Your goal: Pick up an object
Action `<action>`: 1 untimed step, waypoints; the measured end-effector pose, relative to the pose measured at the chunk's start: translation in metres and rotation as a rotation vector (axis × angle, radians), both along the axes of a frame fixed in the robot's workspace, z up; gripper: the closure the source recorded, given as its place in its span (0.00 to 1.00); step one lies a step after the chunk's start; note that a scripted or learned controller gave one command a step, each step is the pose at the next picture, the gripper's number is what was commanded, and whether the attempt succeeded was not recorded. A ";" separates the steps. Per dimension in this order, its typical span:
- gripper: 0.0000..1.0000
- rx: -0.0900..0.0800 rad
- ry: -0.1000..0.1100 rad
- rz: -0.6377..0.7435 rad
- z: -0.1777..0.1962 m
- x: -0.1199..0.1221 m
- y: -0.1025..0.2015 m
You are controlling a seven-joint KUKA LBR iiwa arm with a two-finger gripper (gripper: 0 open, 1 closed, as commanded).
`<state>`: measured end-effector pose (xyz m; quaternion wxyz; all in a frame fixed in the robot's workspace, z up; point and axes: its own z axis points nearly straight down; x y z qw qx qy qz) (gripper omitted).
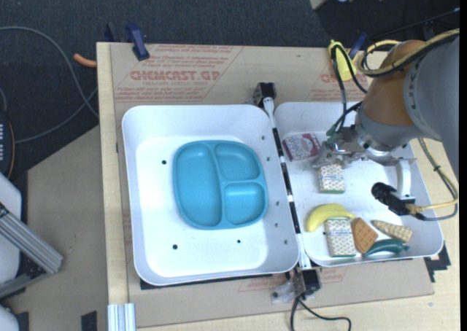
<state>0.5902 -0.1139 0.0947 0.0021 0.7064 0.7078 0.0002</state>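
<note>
The left shallow white bin has open floor all round its blue three-compartment plastic plate. The right white bin is crowded — the grey arm overhangs its top, and a yellow toy banana and small packets crowd its floor.

the arm is reaching in from the right of the frame, with the gripper sitting low in the right bin, just above a small packet. a blue divided plate is lying in the left bin. a banana is resting at lower right.
</note>
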 end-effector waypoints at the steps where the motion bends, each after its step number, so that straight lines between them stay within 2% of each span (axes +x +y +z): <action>1: 1.00 0.003 0.002 0.000 0.091 -0.023 0.066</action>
